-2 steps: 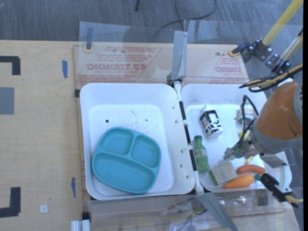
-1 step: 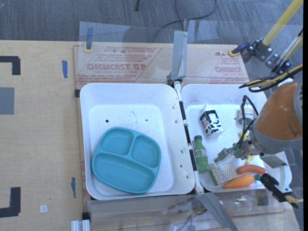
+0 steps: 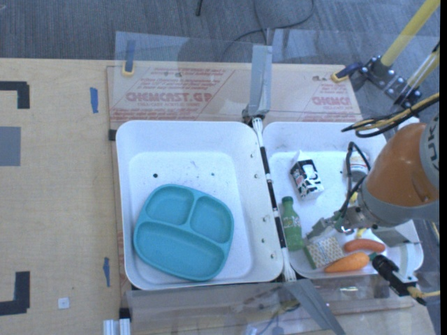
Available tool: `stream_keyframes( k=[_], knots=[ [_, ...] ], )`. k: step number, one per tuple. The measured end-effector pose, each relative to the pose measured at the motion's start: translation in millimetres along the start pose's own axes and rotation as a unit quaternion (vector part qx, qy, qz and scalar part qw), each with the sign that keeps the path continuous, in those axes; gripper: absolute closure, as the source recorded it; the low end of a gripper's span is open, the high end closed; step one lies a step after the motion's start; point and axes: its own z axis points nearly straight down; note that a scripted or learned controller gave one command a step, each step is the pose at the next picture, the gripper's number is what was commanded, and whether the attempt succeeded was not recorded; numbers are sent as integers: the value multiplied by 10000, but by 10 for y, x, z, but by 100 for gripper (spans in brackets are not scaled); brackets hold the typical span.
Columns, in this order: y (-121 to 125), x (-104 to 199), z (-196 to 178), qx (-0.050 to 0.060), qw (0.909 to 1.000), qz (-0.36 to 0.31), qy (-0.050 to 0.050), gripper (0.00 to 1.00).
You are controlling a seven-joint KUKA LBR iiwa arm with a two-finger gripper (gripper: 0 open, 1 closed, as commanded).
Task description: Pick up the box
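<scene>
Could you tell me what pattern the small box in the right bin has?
The small carton box is black-and-white patched, seen in the camera view.

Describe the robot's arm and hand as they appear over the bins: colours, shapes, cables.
The arm is thick and rounded, with a broad orange band above a grey wrist section. A thin black cable loops along its left side. The hand at its tip is small, grey and metallic, far slimmer than the arm, with a bit of green on it. I can read no clear markings.
</scene>
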Motion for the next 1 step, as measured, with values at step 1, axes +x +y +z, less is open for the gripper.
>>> stream_keyframes(
  k=[1],
  knots=[
    [12,-24,-108,-31,10000,24,-14,100]
  ],
)
